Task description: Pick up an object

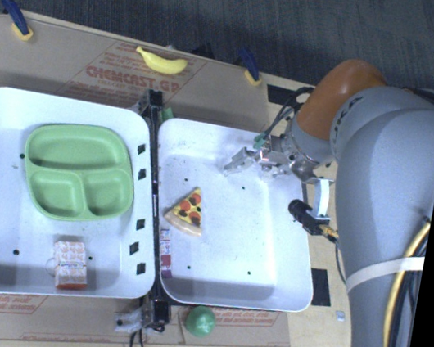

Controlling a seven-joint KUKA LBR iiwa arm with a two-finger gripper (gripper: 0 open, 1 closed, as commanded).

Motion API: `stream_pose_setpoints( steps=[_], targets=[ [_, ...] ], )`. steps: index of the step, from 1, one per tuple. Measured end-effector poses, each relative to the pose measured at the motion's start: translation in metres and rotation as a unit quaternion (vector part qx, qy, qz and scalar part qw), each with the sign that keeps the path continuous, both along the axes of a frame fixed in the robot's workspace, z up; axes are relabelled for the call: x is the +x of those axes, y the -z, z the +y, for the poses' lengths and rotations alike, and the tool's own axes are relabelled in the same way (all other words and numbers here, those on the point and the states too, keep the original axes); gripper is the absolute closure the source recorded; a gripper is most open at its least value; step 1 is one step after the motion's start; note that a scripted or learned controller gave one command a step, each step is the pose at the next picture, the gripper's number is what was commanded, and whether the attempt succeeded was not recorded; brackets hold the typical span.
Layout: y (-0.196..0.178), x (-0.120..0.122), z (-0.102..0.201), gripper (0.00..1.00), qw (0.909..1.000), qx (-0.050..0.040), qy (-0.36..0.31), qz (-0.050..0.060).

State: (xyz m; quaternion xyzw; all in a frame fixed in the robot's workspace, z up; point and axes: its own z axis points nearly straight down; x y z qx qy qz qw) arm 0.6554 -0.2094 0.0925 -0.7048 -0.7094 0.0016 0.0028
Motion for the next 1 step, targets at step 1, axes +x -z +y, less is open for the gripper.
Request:
stream_pose_setpoints(
  steps=[1],
  targets=[
    [-0.1206,-0.0466,-0.0026,0.0,1.0,-0.0016,0.002,-0.005]
  ],
)
